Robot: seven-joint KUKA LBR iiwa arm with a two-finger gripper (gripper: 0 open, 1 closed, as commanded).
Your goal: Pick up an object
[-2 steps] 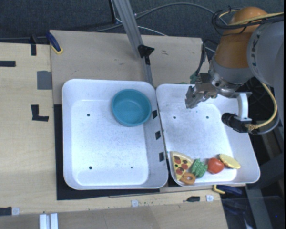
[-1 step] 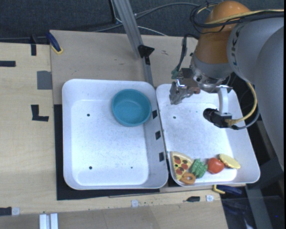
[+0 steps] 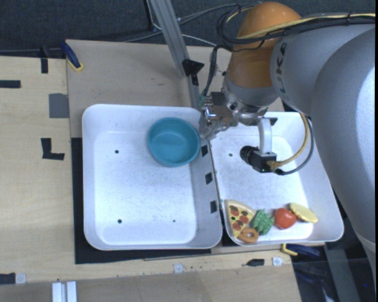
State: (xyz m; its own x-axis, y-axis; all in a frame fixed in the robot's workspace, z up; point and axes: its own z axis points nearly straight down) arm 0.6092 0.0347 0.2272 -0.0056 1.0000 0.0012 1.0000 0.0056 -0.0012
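We see nothing lifted yet. Hand [image 3: 213,123] sits by the blue bowl [image 3: 172,141] rim (grip state: can't tell). Pick remains.

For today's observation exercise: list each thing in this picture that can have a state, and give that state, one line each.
Blue bowl: upright, in the left bin, near its top right corner.
Pizza slice: lying flat, in the right bin, along its near edge.
Green toy: lying beside the pizza slice.
Red tomato: resting between green toy and yellow piece.
Gripper: low over the bins' shared wall.
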